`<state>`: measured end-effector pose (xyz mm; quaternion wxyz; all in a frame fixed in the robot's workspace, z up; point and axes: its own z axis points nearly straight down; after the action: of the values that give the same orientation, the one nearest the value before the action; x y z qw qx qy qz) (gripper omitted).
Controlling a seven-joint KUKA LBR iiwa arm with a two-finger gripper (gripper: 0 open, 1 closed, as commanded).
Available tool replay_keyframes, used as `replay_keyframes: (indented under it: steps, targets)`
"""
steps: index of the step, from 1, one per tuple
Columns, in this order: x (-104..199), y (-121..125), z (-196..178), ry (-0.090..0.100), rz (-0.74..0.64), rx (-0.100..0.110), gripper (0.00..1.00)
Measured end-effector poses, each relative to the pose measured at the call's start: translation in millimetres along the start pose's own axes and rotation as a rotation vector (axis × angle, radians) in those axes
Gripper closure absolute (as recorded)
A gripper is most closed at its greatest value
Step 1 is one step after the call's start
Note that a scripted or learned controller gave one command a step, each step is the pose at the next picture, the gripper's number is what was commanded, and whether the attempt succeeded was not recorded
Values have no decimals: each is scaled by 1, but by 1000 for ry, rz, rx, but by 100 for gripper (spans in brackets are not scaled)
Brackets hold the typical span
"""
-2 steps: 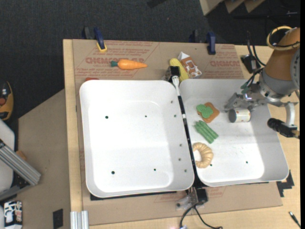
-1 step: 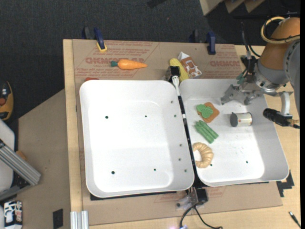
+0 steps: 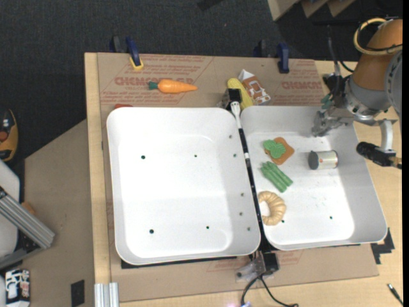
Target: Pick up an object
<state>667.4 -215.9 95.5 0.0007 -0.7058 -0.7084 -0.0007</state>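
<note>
Overhead, we look down on a brown bench (image 3: pixel 96 171) carrying two shallow white bins side by side. Largest is the left bin (image 3: pixel 179 184). Beside it, touching along a shared edge, sits the right bin (image 3: pixel 358 203), where the pickable objects lie.

From the right comes the grey arm (image 3: pixel 377 75) with its orange band, and its gripper (image 3: pixel 323 123) hangs over the far right corner of the right bin. We cannot tell how the hand is set, and we see nothing held in it.

Just below the gripper, near but apart from it, lies a small silver can (image 3: pixel 323 160) on its side. Further left in the same bin are a green bundle of beans (image 3: pixel 277 176), a croissant (image 3: pixel 271 208) near the dividing edge, and an orange cookie with a green top (image 3: pixel 278 149). These three sit well apart from the gripper.

Outside the bins, on the far bench strip, rest a toy carrot (image 3: pixel 174 87) and a yellow banana (image 3: pixel 239 89) beside a small printed packet (image 3: pixel 257 91).
</note>
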Motion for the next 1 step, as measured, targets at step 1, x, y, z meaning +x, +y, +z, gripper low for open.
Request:
replay_keyframes:
  steps: [1]
  targets:
    - [92,-1,11,0,-2,3,100]
